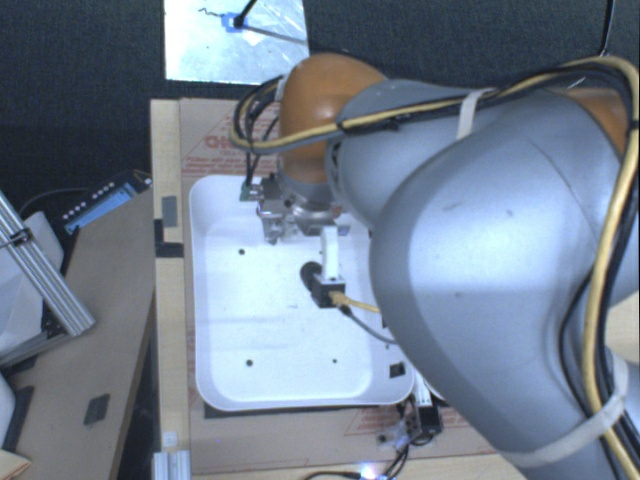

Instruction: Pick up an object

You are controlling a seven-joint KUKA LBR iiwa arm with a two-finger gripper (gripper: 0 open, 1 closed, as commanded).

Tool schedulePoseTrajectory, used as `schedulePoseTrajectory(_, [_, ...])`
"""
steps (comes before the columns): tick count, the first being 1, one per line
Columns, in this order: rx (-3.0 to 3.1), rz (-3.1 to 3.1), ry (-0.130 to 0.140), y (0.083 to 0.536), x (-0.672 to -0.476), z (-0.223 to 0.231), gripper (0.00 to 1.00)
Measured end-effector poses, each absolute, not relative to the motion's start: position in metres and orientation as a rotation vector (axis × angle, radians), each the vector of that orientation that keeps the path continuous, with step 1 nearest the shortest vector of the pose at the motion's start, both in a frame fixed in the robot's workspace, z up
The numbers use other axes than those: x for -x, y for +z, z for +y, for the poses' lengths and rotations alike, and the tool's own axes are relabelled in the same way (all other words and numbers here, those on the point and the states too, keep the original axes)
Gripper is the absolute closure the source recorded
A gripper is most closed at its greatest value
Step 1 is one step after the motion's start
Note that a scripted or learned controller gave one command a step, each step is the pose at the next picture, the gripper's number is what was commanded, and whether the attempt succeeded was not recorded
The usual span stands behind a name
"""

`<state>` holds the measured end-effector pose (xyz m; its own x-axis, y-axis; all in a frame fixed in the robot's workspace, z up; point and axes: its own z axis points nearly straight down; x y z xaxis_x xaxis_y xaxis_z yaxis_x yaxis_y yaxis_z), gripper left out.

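Observation:
My gripper (300, 243) hangs low over the back half of the left white bin (230, 388), under the orange band (320, 98) of the wrist. A white bar with a black tip (320, 288) and a thin yellow cable reaches down from it toward the bin floor. I can make out no loose object in the part of the bin that shows. The grey arm (500, 268) hides the bin's right side and everything to the right of it.
A few small dark specks (249, 362) dot the bin floor. A small black piece (396, 370) lies near the bin's front right corner. Left of the bench stand a metal rail (45, 278) and a blue-striped device (100, 203).

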<state>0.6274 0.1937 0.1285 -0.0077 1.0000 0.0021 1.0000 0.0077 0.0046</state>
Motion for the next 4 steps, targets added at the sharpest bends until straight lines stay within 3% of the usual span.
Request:
schedulePoseTrajectory(1, [-2.214, 2.229, 0.002, 0.083, -0.625, 0.235, 1.0])
schedulePoseTrajectory(2, [-2.221, 2.223, -0.002, 0.084, -0.607, 0.234, 1.0])
schedulePoseTrajectory(3, [-2.211, 2.225, 0.021, 0.227, -0.589, 0.235, 1.0])
schedulePoseTrajectory(4, [-2.224, 2.228, -0.016, 0.109, -0.552, 0.234, 1.0])
